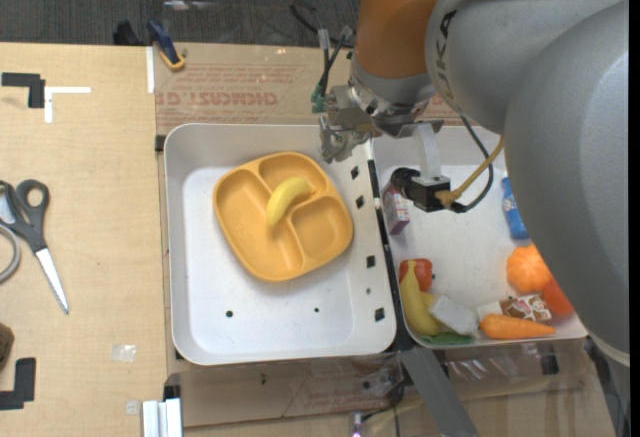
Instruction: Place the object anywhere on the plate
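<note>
**Banana on the plate, claw close above the rim**

One banana lies across the divider of the one yellow plate in the left bin. The claw hovers just beside the plate's far rim; I cannot tell its grip state. A downward move could clip the plate and roll the banana off. Two bins; one pair of scissors lies on the worktop.

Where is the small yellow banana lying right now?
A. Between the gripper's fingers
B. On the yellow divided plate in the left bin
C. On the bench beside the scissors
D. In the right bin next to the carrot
B. The banana rests across the dividers of the yellow divided plate, which sits in the left bin, apart from the gripper.
</note>
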### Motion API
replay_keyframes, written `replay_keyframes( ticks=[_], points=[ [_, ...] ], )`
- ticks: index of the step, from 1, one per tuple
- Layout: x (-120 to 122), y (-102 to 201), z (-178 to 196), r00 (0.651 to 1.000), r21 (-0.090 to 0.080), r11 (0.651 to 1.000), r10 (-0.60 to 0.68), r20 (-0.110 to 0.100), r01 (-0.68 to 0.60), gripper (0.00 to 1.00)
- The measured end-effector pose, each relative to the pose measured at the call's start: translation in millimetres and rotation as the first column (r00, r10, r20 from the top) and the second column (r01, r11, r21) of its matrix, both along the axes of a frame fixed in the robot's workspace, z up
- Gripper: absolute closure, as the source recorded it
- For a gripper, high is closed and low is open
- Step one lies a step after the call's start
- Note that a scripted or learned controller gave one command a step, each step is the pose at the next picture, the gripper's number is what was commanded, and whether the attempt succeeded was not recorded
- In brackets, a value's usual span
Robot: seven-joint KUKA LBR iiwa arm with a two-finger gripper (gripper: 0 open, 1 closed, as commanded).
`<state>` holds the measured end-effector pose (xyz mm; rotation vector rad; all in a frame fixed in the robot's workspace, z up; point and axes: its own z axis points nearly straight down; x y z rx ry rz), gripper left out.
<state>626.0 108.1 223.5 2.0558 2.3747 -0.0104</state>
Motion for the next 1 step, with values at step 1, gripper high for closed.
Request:
replay_keyframes(
  ticks=[1],
  points=[
    [-0.1,0.1,-0.1,1.000,0.000,1.000,0.000,-0.001,0.000,0.00]
  ],
)
